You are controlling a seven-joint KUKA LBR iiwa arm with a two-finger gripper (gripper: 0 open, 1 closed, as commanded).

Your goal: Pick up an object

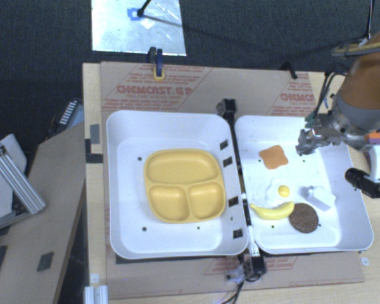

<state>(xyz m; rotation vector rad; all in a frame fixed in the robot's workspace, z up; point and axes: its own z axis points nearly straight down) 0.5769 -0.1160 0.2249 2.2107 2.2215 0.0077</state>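
The candidate objects, a toast slice [273,157], fried egg [280,191], banana [273,211] and brown patty [303,219], lie in the right bin [351,236]. The end effector [308,142] hangs near the bin's far-right corner; its state cannot be told. Risk: banana, egg and patty crowd together, so a descent may nudge neighbours.

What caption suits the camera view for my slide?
Gripper hovering over the right bin near toast, banana and cookie; yellow tray in left bin.
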